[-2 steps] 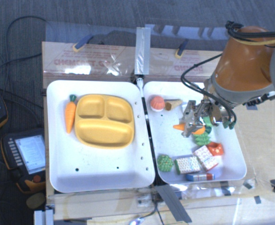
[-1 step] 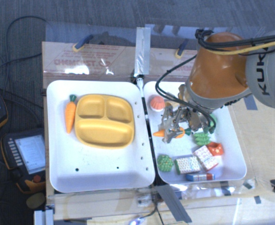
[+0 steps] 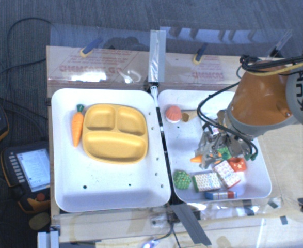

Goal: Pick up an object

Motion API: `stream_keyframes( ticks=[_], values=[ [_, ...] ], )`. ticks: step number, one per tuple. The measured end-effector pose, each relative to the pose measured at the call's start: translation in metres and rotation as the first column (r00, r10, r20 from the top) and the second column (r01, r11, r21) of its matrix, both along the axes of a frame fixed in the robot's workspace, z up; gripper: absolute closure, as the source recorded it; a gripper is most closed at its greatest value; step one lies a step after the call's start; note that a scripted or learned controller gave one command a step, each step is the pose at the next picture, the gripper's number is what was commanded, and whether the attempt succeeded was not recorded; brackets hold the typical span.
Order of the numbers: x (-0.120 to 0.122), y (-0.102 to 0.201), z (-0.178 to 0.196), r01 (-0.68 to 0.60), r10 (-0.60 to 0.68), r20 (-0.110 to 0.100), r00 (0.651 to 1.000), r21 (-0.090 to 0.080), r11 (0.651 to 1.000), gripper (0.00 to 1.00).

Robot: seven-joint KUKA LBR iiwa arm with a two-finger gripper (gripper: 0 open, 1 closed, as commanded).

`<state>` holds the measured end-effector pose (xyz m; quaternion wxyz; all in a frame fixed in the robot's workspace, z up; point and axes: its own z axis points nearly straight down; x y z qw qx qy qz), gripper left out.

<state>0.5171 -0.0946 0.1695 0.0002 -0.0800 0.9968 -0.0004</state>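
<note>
My gripper (image 3: 211,151) reaches down into the right bin (image 3: 185,138), under the orange wrist band (image 3: 259,99). It hangs over a cluster of small toys: an orange piece (image 3: 195,159), a green piece (image 3: 224,153), a red piece (image 3: 238,164) and a white patterned box (image 3: 227,173). Nothing is visibly lifted. A second patterned box (image 3: 207,181), a green round toy (image 3: 181,179) and a blue-and-red marker (image 3: 219,195) lie along the bin's front. A pink ball (image 3: 173,113) rests at the back left of that bin.
The left bin (image 3: 63,190) holds a yellow divided plate (image 3: 114,133) and a toy carrot (image 3: 77,127) beside it. Black cables loop from the wrist over the right bin. A tablet and pendant lie on the floor at left.
</note>
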Motion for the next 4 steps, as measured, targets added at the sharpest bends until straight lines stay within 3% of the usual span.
stream_keyframes(
  ticks=[1, 2, 3, 4],
  values=[
    [0.0, -0.002, 0.088, 0.217, -0.217, 0.004, 0.976, 0.002, 0.976, 1.0],
    [0.047, 0.022, 0.109, 0.395, -0.395, 0.002, 0.918, 0.002, 0.918, 1.0],
    [-0.009, 0.058, 0.114, 0.474, -0.474, 0.001, 0.881, 0.002, 0.881, 1.0],
    [-0.033, 0.057, 0.066, 0.61, -0.61, -0.001, 0.792, 0.001, 0.792, 1.0]
  ],
)
